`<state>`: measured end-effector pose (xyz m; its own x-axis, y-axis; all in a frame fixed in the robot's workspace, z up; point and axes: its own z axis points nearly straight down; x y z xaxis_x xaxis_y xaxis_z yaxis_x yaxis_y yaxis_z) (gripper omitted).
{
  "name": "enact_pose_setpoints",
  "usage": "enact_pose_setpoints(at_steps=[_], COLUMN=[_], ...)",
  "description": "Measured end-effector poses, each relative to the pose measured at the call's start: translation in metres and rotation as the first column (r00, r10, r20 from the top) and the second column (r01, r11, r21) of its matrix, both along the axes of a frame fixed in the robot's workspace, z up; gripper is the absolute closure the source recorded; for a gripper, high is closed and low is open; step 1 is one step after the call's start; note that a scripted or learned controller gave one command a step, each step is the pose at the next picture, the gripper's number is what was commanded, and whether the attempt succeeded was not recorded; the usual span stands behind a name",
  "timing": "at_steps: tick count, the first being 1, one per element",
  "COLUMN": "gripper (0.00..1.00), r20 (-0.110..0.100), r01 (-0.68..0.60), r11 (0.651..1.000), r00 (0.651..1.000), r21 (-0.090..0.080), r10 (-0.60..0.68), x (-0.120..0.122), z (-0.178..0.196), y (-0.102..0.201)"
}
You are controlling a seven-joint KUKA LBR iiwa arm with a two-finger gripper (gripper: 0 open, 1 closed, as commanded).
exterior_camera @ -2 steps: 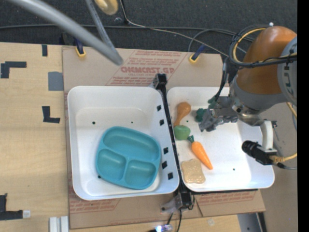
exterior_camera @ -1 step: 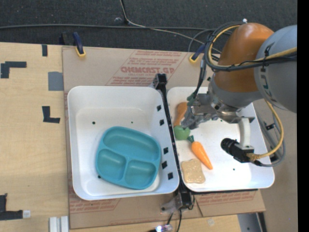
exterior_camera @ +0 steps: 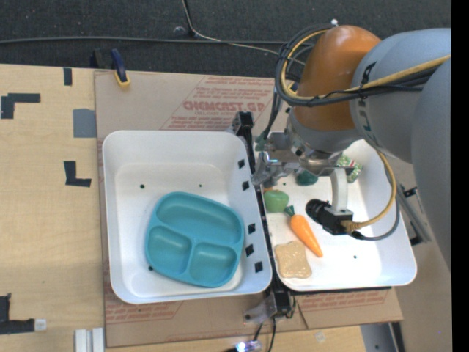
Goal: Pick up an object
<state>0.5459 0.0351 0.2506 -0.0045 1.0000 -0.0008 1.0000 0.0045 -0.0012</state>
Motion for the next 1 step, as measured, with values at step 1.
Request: enact_pose_setpoints(at_steps=[1], gripper=[1.00], r20=[0.000], r01=[-0.001], r11=[1.000], r00=[1.000], r21=[0.001], r10=[0.001], x=[0.0106], z=[-0.0022], y=[0.0460])
